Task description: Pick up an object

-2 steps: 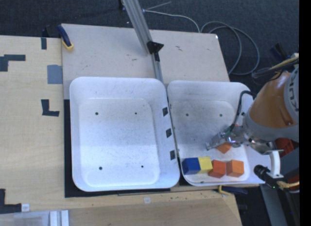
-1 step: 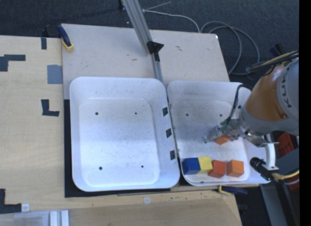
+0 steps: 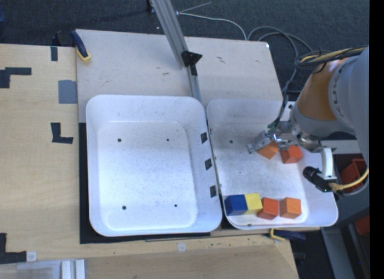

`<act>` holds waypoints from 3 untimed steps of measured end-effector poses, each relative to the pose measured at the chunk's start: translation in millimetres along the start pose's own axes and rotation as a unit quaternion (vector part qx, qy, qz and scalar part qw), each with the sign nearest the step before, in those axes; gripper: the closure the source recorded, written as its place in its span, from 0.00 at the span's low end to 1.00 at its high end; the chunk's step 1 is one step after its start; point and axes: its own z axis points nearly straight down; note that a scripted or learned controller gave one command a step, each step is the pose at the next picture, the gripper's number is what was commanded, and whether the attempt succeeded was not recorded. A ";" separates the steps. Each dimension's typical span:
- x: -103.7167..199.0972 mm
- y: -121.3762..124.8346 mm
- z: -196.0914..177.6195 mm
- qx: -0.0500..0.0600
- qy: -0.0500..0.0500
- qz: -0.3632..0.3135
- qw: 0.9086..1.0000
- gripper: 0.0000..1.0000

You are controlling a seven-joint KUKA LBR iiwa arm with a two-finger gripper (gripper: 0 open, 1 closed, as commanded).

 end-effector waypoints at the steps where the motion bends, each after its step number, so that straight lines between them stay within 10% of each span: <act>1: 15.5 26.5 0.9 0.001 -0.001 0.001 1.000 0.00; 2: -34.4 19.0 -138.9 0.012 0.005 0.001 1.000 0.00; 3: 11.0 10.2 19.5 0.020 0.008 0.000 1.000 0.00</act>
